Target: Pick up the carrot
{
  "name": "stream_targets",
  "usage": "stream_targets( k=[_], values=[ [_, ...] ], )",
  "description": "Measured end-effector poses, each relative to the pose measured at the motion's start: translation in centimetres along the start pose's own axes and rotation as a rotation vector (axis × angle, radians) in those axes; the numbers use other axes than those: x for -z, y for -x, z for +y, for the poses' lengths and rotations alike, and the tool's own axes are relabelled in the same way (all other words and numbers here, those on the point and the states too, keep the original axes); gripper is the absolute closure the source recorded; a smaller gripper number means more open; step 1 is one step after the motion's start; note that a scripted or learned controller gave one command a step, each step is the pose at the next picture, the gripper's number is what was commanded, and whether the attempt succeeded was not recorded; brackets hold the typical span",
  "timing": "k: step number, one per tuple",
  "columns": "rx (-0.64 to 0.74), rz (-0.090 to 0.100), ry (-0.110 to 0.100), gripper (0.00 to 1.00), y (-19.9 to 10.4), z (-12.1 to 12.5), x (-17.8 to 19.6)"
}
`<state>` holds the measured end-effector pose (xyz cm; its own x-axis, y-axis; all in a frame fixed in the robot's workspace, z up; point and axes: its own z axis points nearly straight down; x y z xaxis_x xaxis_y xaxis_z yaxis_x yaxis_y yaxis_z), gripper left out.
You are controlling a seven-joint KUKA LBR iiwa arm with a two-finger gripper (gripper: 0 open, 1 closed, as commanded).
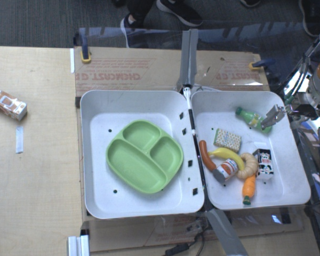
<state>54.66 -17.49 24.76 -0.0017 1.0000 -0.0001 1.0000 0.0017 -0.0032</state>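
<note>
Two shallow white bins [96,159] were seen side by side. The small orange carrot with a green top [248,189] was found near the right bin's front edge, beside a beige bagel [249,165]. The metal two-finger gripper [273,116] was seen at that bin's back right corner; whether it was apart or together could not be told.

Claw [274,114] low (arm from right)
</note>
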Motion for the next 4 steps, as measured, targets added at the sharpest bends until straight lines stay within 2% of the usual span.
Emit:
stream_targets(
  k=[1,2,3,4],
  values=[
    [-0.047,0.001,0.000,0.00,0.1,-2.9,-12.1],
    [0.127,-0.008,0.024,0.00,-1.1,-6.2,-14.9],
    [0.213,-0.004,0.014,0.00,-6.3,-6.5,-15.3],
    [0.208,-0.005,0.018,1.00,-6.2,-6.4,-14.3]
  ],
)
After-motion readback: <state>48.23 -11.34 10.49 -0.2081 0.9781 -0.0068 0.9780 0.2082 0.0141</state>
